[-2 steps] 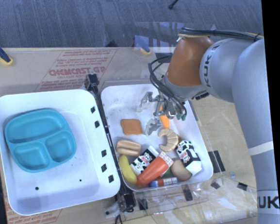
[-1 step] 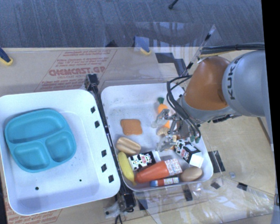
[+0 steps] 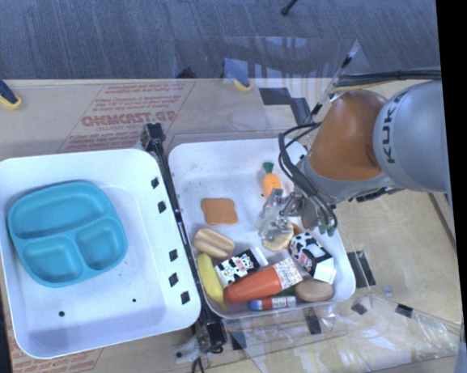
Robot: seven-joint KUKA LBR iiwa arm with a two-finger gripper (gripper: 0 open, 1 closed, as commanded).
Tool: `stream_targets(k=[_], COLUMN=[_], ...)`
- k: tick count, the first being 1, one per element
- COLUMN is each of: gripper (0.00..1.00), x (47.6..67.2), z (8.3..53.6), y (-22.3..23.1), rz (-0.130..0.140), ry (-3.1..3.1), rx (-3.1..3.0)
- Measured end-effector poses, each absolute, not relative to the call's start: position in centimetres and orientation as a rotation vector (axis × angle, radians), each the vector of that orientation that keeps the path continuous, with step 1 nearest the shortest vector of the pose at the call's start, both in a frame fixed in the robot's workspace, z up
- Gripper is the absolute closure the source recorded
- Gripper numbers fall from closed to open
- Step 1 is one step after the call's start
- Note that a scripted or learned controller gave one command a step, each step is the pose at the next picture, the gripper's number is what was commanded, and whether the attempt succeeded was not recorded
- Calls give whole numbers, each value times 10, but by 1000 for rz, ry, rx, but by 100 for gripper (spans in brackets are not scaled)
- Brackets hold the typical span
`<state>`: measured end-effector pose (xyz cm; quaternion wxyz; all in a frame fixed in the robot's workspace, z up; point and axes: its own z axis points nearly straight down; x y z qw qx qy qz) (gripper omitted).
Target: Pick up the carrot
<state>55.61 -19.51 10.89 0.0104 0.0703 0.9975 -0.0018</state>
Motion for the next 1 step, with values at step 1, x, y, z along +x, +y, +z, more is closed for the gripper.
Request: stream_targets(k=[1], gripper=[100], x=[597], z=[197], y=[-156], rz=[0], ry=[3075], rx=[602])
